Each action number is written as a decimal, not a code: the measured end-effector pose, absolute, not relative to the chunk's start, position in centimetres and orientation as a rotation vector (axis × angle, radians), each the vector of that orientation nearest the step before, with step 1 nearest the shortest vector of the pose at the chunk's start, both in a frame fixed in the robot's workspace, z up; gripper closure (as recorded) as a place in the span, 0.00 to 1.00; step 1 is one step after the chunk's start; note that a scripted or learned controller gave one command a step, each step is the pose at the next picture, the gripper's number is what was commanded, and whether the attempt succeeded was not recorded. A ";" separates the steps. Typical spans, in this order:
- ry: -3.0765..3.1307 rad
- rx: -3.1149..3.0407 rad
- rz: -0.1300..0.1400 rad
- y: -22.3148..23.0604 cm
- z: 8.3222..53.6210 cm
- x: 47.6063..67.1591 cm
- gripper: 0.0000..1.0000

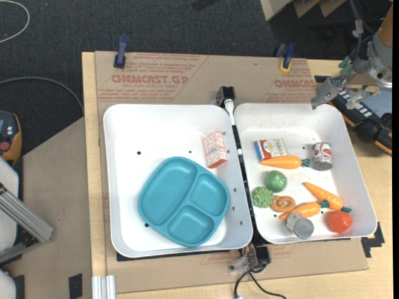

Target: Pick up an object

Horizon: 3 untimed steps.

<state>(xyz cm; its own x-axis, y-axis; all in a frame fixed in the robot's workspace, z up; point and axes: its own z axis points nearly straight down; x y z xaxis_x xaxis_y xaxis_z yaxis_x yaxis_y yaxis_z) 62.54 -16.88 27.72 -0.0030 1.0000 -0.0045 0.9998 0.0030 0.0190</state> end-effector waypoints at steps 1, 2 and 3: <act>2.219 2.215 0.003 -16.9 27.6 62.4 1.00; 2.226 2.229 -0.010 -21.3 11.2 66.4 1.00; 2.229 2.220 -0.001 -15.6 8.3 66.6 1.00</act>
